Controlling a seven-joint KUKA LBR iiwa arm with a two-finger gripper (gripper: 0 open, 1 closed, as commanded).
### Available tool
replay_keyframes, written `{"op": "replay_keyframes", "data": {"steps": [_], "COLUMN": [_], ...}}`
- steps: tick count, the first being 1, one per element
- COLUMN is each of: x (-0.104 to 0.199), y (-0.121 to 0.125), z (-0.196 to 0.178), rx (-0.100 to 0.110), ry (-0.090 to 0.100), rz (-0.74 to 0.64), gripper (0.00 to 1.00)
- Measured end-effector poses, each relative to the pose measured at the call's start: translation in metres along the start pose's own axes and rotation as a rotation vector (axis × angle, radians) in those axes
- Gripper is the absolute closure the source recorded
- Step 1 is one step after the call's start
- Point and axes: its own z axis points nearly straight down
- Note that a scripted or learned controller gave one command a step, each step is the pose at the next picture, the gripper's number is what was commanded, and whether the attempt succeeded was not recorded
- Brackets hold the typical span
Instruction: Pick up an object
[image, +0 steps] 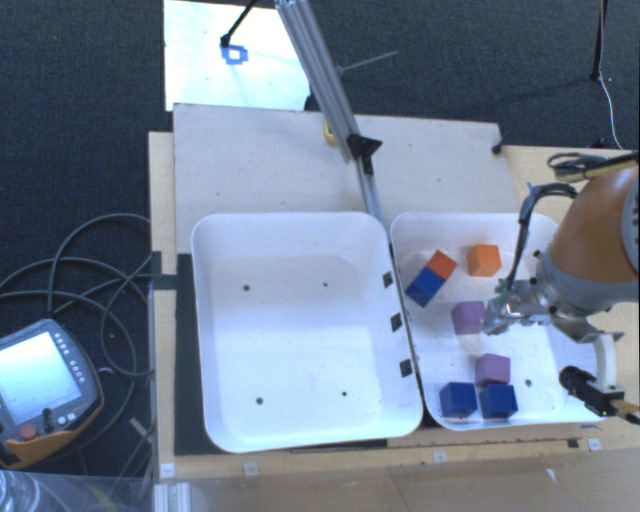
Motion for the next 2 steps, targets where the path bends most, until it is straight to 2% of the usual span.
{"op": "replay_keyframes", "data": {"steps": [1,2], "x": [0.003,0.003], "y": [0.011,0.013], "z": [-0.058,-0.095], "rx": [-0.001,0.001], "ry": [0.000,0.000], "rz": [-0.002,-0.001], "gripper": [1.00,1.00]}}
